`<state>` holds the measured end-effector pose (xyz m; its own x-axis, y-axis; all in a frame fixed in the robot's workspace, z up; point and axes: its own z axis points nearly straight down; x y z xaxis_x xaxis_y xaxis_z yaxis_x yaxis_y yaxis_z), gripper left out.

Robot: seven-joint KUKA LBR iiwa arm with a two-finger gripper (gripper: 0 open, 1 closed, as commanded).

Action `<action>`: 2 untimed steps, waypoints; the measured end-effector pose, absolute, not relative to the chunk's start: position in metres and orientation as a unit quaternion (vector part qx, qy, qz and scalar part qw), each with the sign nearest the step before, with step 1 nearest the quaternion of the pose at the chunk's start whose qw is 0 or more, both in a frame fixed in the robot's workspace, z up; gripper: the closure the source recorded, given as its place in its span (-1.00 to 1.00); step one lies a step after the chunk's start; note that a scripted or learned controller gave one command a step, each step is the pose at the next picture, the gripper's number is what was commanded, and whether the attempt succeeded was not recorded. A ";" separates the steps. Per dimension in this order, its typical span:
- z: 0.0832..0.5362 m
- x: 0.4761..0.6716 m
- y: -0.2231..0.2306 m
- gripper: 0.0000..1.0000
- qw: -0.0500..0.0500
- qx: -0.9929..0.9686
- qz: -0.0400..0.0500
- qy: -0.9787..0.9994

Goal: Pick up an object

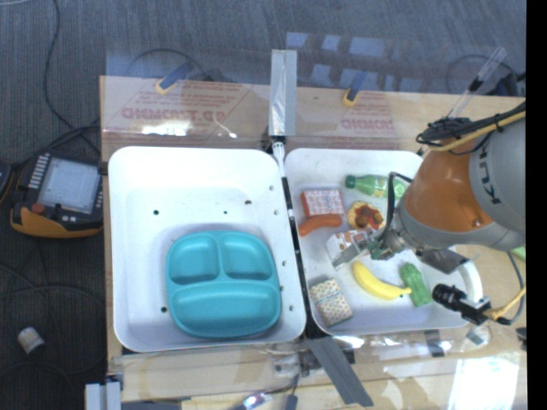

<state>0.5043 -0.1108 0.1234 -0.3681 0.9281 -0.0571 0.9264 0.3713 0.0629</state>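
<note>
**Entry: right bin, gripper lowered among the objects, nothing held yet**

Here we list what lies on the bench. Left bin [128, 229]: one blue divided tray [224, 282], set toward the near side, standing alone. Right bin [376, 314]: the candidate objects for the pick, gathered together.

- Yellow banana [379, 282], lying flat near the bin's middle.
- Green pepper-like piece [416, 284], just beside the banana's right end.
- Green bottle [369, 183], on its side by the far wall.
- Pink patterned packet [322, 202], with an orange-red sausage shape [320, 224] just in front of it.
- Red and yellow item [366, 216], between the packet and the arm.
- Speckled sponge-like block [330, 301], near corner.

The arm [449, 203] reaches in from the right and bends down into this bin. We place the gripper [361, 246] low over the floor of the bin, just above the banana and just below the red and yellow item. The metal parts there are small and blurred, so we cannot tell whether the fingers stand apart or together, and we see nothing between them.

We judge the step in hand to be the descent onto a target, with the grasp not yet made. The banana looks the nearest candidate, though the aim may equally be the red and yellow item. The next move calls for the fingers to straddle one object alone, close on it, then lift straight up clear of its close neighbours.
</note>
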 end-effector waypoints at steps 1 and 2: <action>0.090 0.488 -0.113 -1.00 0.009 0.574 0.001 0.819; 0.167 0.489 -0.202 -1.00 0.000 0.486 -0.001 0.874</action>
<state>0.4885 -0.2018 0.1674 -0.5269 0.8499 -0.0009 0.8499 0.5269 -0.0018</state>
